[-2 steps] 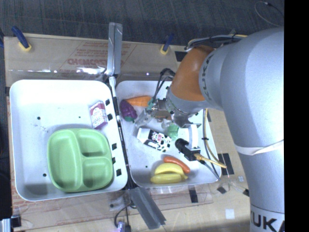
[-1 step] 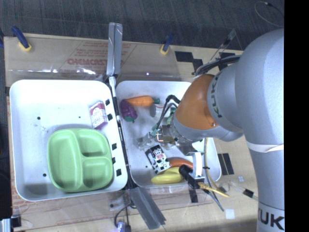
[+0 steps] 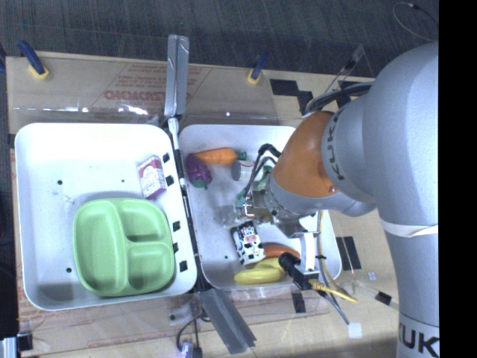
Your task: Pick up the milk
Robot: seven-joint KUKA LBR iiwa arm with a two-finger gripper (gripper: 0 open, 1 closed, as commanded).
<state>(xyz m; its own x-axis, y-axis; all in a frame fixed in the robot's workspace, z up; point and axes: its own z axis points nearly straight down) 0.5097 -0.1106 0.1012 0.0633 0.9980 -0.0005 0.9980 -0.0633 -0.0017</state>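
The gripper [image 3: 248, 213] hangs low in the right bin [image 3: 216, 271], under the arm's orange band [image 3: 302, 162], and whether it is spread or pressed together I cannot tell, since the wrist covers most of it and the rest is a dark tangle of metal and cable. Just below it, touching or nearly so, lies a small carton with black and white patches and a few coloured marks, which I take to be the milk [image 3: 248, 243]; it lies near the bin's front edge, tilted, its upper end tucked under the gripper. Whether it is gripped cannot be read from here, so the pick looks at most begun: the tool is down at the carton, and the lift is not yet shown. Around the milk sit 4 other things: a yellow banana [image 3: 258, 275] just in front of it, an orange-red piece [image 3: 277, 250] beside it to the right, a carrot [image 3: 216, 156] and a purple eggplant [image 3: 198, 170] well apart toward the back. The left bin [image 3: 45, 155] holds a green divided tray [image 3: 123, 245] and 1 small dark-red packet [image 3: 151, 176], both far from the work.
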